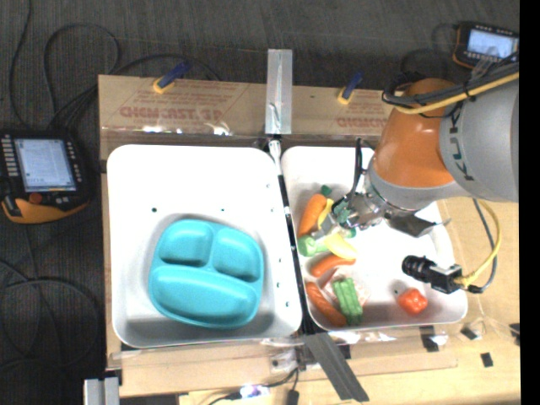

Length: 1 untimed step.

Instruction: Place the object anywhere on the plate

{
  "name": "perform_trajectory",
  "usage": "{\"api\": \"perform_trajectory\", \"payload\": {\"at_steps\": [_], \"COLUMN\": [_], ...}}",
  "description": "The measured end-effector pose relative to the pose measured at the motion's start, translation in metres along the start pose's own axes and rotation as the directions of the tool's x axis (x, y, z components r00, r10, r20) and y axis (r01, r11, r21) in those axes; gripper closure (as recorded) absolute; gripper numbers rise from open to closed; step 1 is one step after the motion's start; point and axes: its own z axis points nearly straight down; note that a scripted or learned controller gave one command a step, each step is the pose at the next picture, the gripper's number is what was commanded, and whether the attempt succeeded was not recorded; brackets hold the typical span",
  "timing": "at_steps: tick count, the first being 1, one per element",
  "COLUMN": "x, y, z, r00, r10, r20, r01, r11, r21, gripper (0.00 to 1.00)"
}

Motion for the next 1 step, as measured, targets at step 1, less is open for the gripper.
{"api": "perform_trajectory", "payload": {"at_steps": [1], "x": [0.0519], "y": [0.0070], "z": [-0.0198], "r00": [0.991], "r10": [-0.135], "r20": [0.002], "r01": [0.135], "r11": [0.991], "r21": [-0.001], "gripper": [1.00]}}
